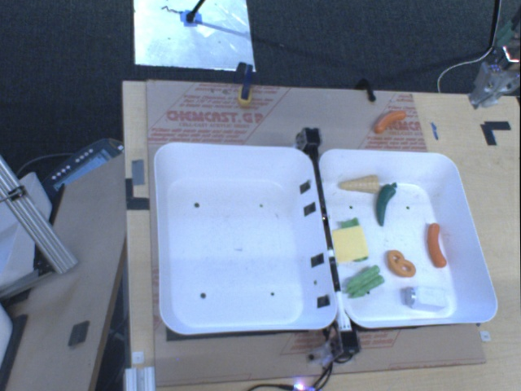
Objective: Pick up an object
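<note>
Sausage (437,245) in right bin (472,218) looks light, stiff, slightly slick (plastic, likely); best grasped across its middle. Gripper (492,76) at far right: finger state unreadable.

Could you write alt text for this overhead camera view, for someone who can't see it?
Two white bins sit side by side on a bench; the right bin holds small toy foods, including a sausage, pretzel and cheese. Another sausage lies on the bench behind.

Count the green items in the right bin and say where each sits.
3. A dark green pepper lies near the back, a small green piece touches the yellow block's far edge, and a green bean bunch lies nearer the front.
</note>
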You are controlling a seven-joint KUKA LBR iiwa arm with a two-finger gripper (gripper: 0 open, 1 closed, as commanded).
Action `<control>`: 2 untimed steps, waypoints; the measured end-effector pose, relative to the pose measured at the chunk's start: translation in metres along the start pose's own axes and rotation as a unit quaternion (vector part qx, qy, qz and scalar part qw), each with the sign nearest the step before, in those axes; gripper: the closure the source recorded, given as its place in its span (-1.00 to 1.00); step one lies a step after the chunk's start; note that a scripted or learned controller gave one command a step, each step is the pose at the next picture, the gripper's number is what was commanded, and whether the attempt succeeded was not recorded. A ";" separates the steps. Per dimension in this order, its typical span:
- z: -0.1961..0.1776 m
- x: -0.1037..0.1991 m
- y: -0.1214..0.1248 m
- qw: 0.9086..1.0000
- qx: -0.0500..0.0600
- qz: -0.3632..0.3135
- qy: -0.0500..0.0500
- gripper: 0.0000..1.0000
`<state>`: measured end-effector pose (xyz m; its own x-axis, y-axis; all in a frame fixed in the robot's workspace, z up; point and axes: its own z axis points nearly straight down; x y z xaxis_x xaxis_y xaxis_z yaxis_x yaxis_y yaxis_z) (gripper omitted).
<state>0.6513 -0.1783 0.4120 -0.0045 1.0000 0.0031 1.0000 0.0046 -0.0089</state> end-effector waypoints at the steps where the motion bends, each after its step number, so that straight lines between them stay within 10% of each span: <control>1: -0.132 -0.019 0.016 1.000 -0.013 0.000 -0.005 1.00; 2: 0.019 -0.004 0.017 1.000 0.001 0.001 0.000 1.00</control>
<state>0.6678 -0.1822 0.3925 -0.0027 1.0000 0.0038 0.9999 0.0027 -0.0116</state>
